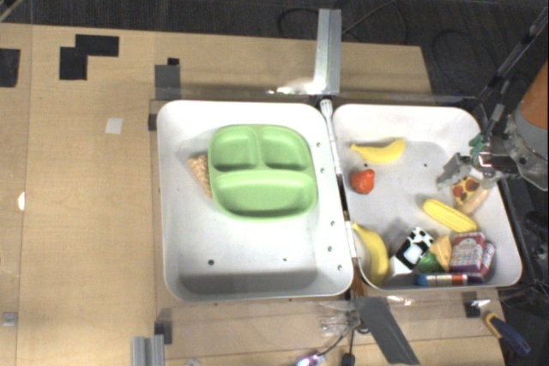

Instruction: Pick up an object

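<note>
crowded toys fill the right bin's [403,117] near corner: banana [372,248], corn [449,215], pizza slice [468,193]. gripper [463,168] hangs over the pizza slice, fingers apart, holding nothing; closing there could clip the bin wall or nudge the corn.

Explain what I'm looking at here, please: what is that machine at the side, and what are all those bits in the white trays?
A fixed camera looks down on a bench with two shallow white bins. The left bin holds a green divided plate with something tan tucked beside it. The right bin holds toy-like items: two bananas, a small red fruit, a corn cob and a few packets in the corner. The machine is a robot arm reaching in from the right; its gripper hovers over the right bin near a pizza-like piece. I see nothing held yet.
</note>
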You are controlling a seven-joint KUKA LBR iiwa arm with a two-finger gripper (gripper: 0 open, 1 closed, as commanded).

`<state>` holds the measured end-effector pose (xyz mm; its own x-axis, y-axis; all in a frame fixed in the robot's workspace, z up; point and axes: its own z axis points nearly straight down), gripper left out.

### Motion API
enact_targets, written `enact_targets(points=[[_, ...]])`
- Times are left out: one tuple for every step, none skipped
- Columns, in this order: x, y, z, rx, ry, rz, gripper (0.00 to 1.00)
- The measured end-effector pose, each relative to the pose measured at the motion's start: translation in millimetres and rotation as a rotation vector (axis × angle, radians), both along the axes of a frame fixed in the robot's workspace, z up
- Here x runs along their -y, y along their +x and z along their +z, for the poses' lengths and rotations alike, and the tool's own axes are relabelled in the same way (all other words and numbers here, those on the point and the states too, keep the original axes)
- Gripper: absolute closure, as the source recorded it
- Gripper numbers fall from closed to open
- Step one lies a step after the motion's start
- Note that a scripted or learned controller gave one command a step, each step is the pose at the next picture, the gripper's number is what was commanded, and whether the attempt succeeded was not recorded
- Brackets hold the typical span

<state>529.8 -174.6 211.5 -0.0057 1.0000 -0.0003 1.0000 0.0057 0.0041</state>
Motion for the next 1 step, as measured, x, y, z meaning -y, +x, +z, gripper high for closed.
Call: enact_targets(points=[[24.2, 18.7, -108.6, 0.004, 0.001, 0.073, 0.00]])
